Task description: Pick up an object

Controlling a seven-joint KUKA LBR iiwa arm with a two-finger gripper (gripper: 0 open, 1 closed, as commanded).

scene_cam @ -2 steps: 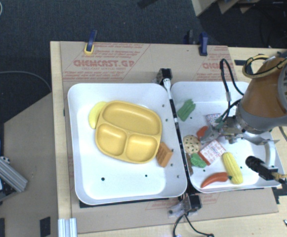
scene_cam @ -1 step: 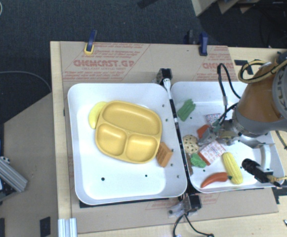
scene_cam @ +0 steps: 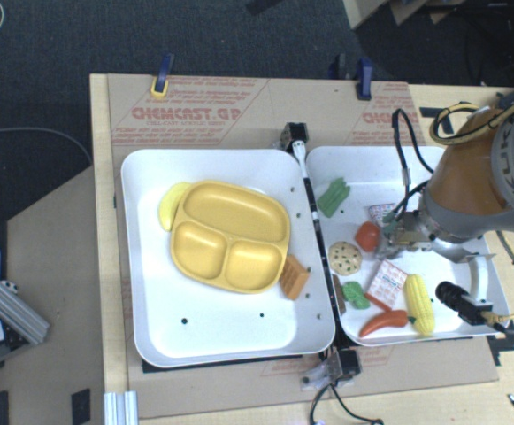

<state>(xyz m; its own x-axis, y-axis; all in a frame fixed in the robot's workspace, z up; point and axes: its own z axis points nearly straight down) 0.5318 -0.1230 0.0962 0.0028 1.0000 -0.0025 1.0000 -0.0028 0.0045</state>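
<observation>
My gripper [scene_cam: 396,237] reaches down into the right bin [scene_cam: 363,159] from the right, just beside a red tomato [scene_cam: 367,235]. Around it lie a round cookie [scene_cam: 344,257], a white packet with red print [scene_cam: 387,282], a yellow corn cob [scene_cam: 418,304], a red chili [scene_cam: 383,323], a small green piece [scene_cam: 356,295] and a green vegetable [scene_cam: 333,196] near the bin's back left. Another small packet [scene_cam: 382,212] lies partly under the wrist.
The left bin [scene_cam: 212,335] holds a yellow divided plate [scene_cam: 230,235], a yellow banana-like piece [scene_cam: 172,204] behind it and a brown waffle piece [scene_cam: 294,278] at its right wall. Black cables [scene_cam: 404,153] hang over the right bin's back. Clamps sit on the bench's far edge.
</observation>
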